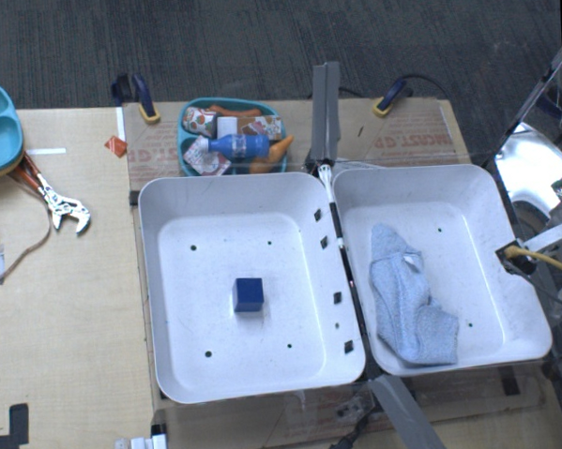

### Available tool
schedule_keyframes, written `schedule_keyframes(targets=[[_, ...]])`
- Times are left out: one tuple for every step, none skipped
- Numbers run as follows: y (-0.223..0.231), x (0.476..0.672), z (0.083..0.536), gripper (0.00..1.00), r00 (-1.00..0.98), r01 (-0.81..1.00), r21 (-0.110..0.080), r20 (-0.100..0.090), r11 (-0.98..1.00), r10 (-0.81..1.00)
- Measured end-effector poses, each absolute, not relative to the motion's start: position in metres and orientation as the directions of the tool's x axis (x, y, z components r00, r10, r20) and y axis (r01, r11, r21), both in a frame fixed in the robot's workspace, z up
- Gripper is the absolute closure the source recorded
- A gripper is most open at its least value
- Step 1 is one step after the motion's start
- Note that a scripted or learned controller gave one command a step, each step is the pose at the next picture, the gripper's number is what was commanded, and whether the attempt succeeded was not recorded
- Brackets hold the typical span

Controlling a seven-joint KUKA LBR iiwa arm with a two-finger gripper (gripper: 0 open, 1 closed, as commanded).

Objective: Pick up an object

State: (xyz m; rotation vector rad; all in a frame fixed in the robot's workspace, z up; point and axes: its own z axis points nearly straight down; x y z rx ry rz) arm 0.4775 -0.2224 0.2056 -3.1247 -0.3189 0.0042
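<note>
Camera view, looking down on a tan table (70,324) with two shallow white bins side by side. A shiny grey part of the robot arm (533,163) enters at the right edge; whether the end effector is open or closed cannot be told. The right white bin (476,185), nearer the arm, holds a crumpled light grey cloth (409,297). The left white bin (168,215), farther from the arm, holds a small dark blue cube (249,295) near its middle, lying free. Behind the left bin sits a teal dish of mixed small objects (232,137).
</note>
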Motion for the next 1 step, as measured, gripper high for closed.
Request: schedule_keyframes(targets=[[-0.2227, 0.4774, 0.2096, 0.00, 0.979, 0.202, -0.001, -0.003, -0.979, 0.202]])
